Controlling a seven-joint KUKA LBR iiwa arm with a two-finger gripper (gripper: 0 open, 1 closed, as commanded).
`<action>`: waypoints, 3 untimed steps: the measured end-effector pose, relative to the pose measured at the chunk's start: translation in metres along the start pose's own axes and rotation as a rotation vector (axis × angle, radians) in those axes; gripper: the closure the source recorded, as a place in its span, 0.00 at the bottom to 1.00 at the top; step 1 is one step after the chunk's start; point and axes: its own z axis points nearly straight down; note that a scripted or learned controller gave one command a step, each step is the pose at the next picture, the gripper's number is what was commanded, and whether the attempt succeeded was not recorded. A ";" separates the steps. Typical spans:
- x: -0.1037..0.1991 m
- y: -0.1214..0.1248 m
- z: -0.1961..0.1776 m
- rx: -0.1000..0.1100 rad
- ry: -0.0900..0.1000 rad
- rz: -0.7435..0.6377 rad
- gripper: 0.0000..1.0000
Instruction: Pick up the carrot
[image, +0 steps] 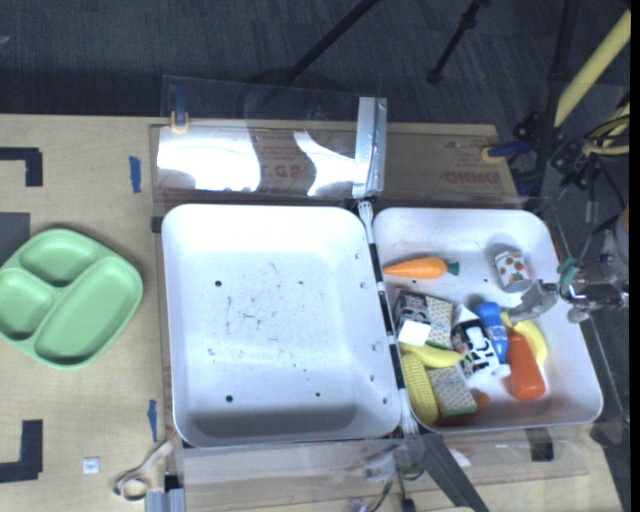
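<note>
Corn cob (421, 391) lies below-left of my claw (535, 298), in the right bin (575, 400). Carrot (415, 268) lies well left of the claw, slightly above it, untouched. Claw's grip: can't tell.

Pale wooden table (80, 160) across the left and middle of the frame, marked with black corner brackets (25, 165) and bits of blue tape (135, 172). Dark grey carpet (200, 50) along the top. Black stand legs (460, 35) at upper middle, a yellow bar (595, 60) at upper right. Glare on a clear sheet (260, 150) at top centre.
</note>
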 end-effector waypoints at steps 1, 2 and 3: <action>0.001 0.098 0.064 -0.002 -0.001 -0.062 0.00; 0.005 0.093 0.130 0.001 0.001 0.008 0.00; 0.009 0.064 0.125 0.003 0.002 0.151 0.00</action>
